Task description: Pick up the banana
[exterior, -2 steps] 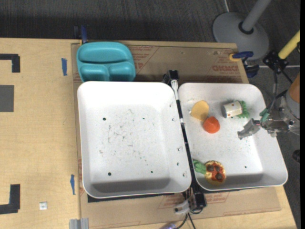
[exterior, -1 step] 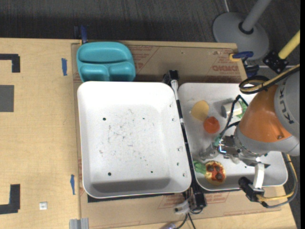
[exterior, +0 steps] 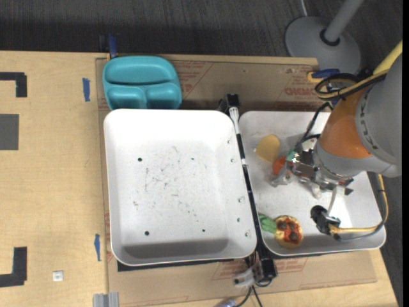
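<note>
Seen from above: a cardboard-topped bench (exterior: 51, 171) carries two shallow white bins side by side. The L bin (exterior: 172, 184), the larger in view, shows bare, scuffed floor w/ a few dark specks. The R bin (exterior: 361, 200) holds the small items. The grey arm (exterior: 383, 126), orange band above the wrist, reaches in from the right and hangs over the R bin's middle. A teal divided tray (exterior: 142, 82) sits on the bench just behind the L bin's far edge. A grey round stand base (exterior: 313, 37) rests on the dark floor beyond the bench, top right.

The gripper (exterior: 285, 171) is low over the R bin, pointing toward its left half; whether it is spread or pressed together can't be told from this angle, and nothing can be seen pinched in it. The banana (exterior: 268, 147), a pale-yellow piece, lies in the R bin's far-left area, just beside the gripper's tip and apart from it. A multicoloured toy (exterior: 287, 230) w/ a green end lies at the bin's near-left corner. A small orange-red item (exterior: 280, 165) sits betw. banana and gripper, right at the tip.
</note>
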`<state>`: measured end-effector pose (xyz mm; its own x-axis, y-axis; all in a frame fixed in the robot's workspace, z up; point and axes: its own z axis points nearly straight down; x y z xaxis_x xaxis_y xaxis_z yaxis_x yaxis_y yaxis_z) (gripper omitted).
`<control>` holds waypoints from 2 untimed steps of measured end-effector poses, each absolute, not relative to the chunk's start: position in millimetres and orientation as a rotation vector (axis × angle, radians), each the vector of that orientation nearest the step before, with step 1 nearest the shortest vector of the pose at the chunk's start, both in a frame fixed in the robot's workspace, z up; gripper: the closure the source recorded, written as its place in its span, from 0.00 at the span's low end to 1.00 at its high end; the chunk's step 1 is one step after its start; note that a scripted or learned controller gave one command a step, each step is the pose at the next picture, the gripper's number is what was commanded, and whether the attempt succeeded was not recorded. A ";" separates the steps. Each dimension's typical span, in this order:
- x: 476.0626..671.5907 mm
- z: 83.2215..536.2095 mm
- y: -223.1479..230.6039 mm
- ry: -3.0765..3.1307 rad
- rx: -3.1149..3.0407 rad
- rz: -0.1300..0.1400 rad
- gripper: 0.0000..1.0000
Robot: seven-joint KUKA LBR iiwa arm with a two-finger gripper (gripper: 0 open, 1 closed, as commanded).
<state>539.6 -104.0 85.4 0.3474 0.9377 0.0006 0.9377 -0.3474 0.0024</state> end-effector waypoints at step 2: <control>489.5 85.1 -93.5 1.565 2.726 0.001 0.00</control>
<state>489.5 -93.5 85.1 0.5040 0.8637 0.0015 0.8637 -0.5040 -0.0007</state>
